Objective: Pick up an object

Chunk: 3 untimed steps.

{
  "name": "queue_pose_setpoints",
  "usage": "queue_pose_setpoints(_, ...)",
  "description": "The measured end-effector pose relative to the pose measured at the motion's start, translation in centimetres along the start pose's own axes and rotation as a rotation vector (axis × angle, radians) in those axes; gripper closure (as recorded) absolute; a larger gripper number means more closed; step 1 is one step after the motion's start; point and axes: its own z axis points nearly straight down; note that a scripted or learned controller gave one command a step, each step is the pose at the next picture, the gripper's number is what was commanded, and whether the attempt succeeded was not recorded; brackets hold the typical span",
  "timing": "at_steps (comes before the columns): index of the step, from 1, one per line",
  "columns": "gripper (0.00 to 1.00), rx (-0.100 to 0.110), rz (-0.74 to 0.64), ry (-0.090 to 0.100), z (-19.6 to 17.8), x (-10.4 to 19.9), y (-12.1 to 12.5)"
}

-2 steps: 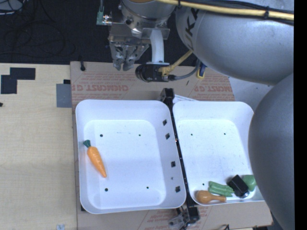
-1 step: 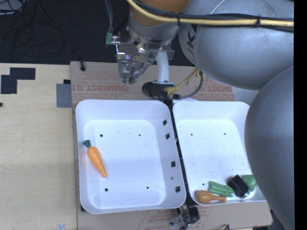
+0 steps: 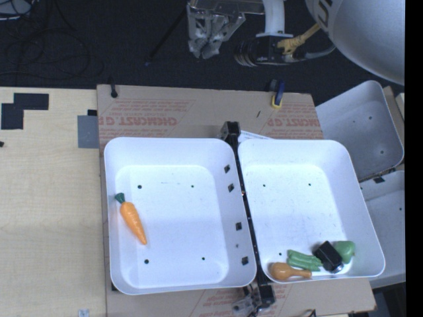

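- Pale wood tabletop carried a brown cardboard sheet, and on that you had two white bins side by side, with dark floor and cables behind.
- Your claw hung at the top of the view, above the far edge of the cardboard and well apart from both bins; nothing sat between its fingers, though you could not tell how wide they stood.
- Your left bin held a carrot near its left wall, green top pointing to the far side.
- Your right bin held a cluster in its near right corner: an orange gourd, a green pod just beside it, a black block and a green lump touching the block.
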Motion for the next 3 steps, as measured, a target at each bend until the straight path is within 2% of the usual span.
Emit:
queue_pose_setpoints(1, 1.00, 0.016, 0.000, -0.003, -0.5, 2.5, 0.1)
queue_pose_setpoints(2, 1.00, 0.017, 0.001, -0.004, -0.3, 4.0, 0.1)
queue_pose_setpoints(3, 1.00, 0.034, 0.005, -0.011, 15.3, 3.9, -0.3)
